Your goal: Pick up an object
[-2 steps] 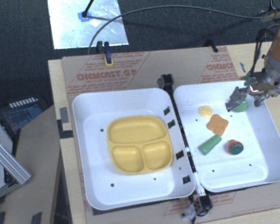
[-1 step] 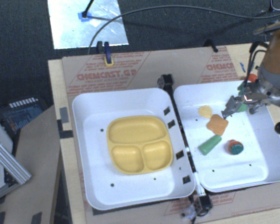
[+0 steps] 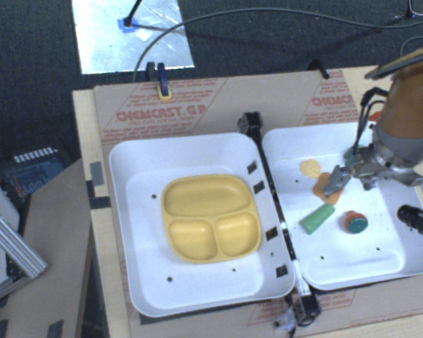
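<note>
Two white bins [image 3: 193,147] were borne by the desk [image 3: 210,96]; beside the right bin's orange piece [image 3: 326,188], the pincer [image 3: 337,181] was seen, its opening indiscernible.

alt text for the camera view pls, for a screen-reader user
The gripper hangs low over an orange piece in the right bin, near a green block, a yellow piece and a red-and-blue ball. The left bin holds a yellow divided tray.

Setting: we record a robotics lab. Evidence we note: a work surface [image 3: 210,96] of brown printed board carrying two white bins [image 3: 130,163], loose black cables [image 3: 269,16] across dark carpet [image 3: 16,73], an aluminium extrusion [image 3: 5,235] at left, and a metal plate [image 3: 133,28] on the floor.
</note>
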Robot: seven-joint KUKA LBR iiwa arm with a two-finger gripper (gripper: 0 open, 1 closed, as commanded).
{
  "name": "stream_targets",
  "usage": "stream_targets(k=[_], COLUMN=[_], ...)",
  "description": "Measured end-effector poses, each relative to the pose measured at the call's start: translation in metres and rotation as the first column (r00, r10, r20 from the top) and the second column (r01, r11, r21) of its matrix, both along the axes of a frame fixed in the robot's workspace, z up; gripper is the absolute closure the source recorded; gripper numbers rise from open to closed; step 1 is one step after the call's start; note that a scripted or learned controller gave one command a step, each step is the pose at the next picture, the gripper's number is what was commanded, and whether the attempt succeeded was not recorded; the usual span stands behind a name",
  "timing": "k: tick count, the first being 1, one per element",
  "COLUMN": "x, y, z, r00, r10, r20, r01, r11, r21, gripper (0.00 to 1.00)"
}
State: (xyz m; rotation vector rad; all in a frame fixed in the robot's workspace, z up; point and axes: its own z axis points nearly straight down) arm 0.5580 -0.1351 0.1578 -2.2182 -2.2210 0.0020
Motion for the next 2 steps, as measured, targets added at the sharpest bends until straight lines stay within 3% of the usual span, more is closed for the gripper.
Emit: stream_targets(k=[1,2], x=[0.003,0.005], y=[-0.003,-0.004], z=[-0.043,-0.030], r00=[1.000,1.000], r10=[0.000,0.000], r20=[0.000,0.006], r01=[0.000,0.000], r11=[1.000,1.000], r21=[0.000,-0.002], gripper=[0.00,1.00])
